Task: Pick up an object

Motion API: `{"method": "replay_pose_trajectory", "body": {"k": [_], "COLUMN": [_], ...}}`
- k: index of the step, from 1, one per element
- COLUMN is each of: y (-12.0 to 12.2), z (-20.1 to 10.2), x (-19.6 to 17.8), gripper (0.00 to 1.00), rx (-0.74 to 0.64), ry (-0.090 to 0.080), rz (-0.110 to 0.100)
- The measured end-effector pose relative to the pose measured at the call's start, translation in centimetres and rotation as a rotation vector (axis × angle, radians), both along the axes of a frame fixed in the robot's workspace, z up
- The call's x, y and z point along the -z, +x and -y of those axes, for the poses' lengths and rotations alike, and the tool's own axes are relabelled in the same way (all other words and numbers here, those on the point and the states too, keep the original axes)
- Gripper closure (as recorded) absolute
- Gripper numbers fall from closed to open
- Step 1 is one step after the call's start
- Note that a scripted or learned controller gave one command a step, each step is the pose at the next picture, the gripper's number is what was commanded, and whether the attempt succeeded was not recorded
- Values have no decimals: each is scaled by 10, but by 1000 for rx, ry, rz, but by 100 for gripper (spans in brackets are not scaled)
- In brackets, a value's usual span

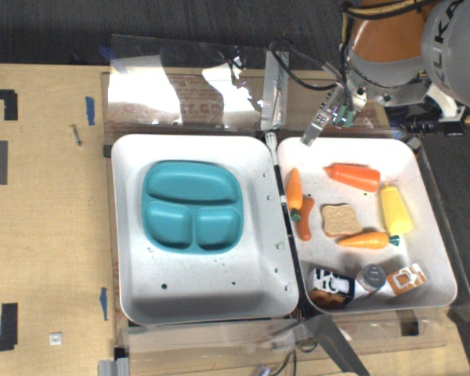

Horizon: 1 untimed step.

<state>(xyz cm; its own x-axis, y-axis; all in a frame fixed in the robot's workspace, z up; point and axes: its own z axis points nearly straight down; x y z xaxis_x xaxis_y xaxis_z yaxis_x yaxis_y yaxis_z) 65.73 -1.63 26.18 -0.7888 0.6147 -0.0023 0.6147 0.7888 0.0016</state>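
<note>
The right bin (435,245) holds several objects. Along its left wall lies an orange carrot (295,188) with a small orange-red piece (304,216) just below it. Another carrot (352,175) lies at the back, and a yellow corn-like piece (395,210) is at the right. A bread slice (341,219) sits in the middle, with a third carrot (366,240) just in front of it. My gripper (309,138) hangs tilted over the bin's back left corner, above and apart from the objects, with nothing seen in it.
The left bin (133,272) holds a teal divided plate (193,204). At the right bin's front sit a black-and-white item (331,284), a grey can (370,276) and a small orange-white box (407,279). A clear plastic sheet (180,92) lies behind the bins.
</note>
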Motion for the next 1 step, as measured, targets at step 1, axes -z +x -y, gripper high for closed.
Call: {"method": "replay_pose_trajectory", "body": {"k": [1], "y": [-14], "z": [12], "x": [6], "gripper": [100], "rx": [-131], "ry": [0], "rz": [0]}}
